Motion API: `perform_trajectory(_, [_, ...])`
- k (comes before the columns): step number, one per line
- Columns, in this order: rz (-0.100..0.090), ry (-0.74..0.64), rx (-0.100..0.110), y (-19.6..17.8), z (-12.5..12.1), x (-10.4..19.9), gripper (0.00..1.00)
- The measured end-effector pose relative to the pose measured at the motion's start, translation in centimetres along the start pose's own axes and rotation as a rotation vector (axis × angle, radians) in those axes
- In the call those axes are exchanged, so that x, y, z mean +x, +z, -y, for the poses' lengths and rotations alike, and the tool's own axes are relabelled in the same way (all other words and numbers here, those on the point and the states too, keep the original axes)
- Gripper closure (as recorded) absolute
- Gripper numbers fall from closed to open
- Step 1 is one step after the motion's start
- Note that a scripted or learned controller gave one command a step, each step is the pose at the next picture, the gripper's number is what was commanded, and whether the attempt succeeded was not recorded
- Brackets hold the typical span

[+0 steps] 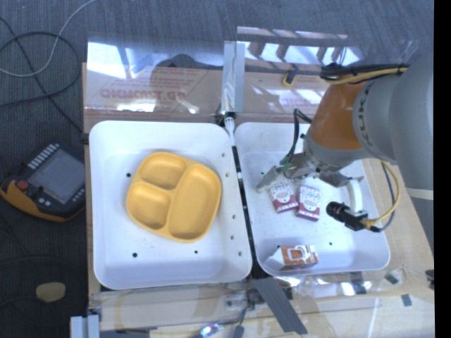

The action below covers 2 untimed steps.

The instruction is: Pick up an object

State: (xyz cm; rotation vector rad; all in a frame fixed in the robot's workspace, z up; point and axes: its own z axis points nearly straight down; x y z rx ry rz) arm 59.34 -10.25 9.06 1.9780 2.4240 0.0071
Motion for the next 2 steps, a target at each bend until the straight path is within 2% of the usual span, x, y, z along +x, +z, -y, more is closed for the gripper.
perform_trajectory(1, [-0.002,-0.001,-0.003,-1.0,-0.2,0.1,1.0])
perform_trajectory(2, [-0.005,0.094,0.012,-12.4,-2.2,3.2,1.0])
